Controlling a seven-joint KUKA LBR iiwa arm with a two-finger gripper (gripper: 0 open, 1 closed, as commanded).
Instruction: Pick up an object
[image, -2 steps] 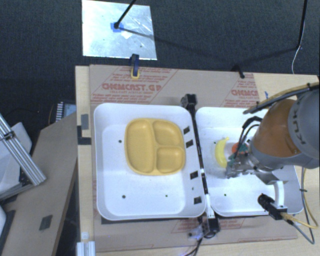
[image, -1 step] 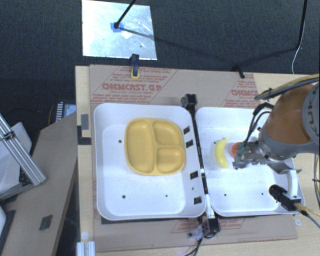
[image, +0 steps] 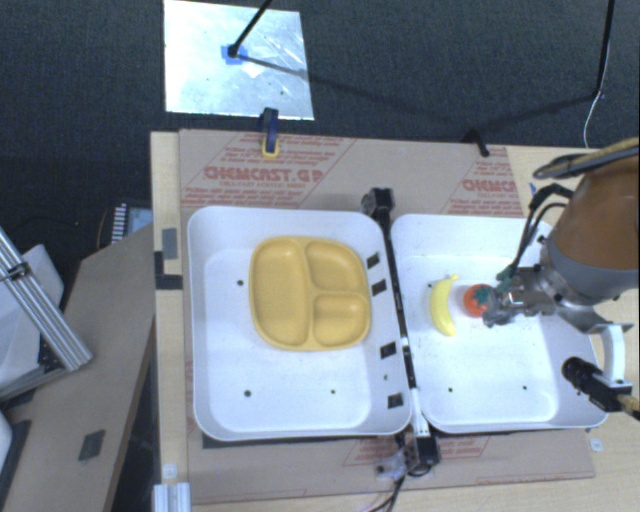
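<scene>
While the task names no particular object, the two candidates lie in the right bin (image: 470, 405): a yellow toy banana (image: 442, 306), lying lengthwise near the bin's middle, and just beside it to the right a small round orange-red object with a greenish patch (image: 476, 297), possibly a toy fruit, too small to identify further. The two appear to touch or nearly touch; the view does not settle which. The gripper (image: 499, 305) sits low over the bin, directly to the right of the small round object and seemingly against it. Its fingers are dark and merge with the wrist hardware, so whether they stand apart, together or clamped on the object cannot be told. Nothing is visibly held. Above the gripper, the arm's orange band (image: 605, 215) and grey wrist enter from the right edge. The left bin (image: 220, 400) holds a yellow three-compartment plate (image: 308, 292), well apart from the action. A black divider (image: 395, 320) joins the two bins, which rest on a cardboard sheet (image: 300, 170).

Risks, as judged from this arrangement: the round object may roll or squirt away under a closing finger; a finger may land on the banana and shove both items; an off-centre grip may let the object slip on lifting.
</scene>
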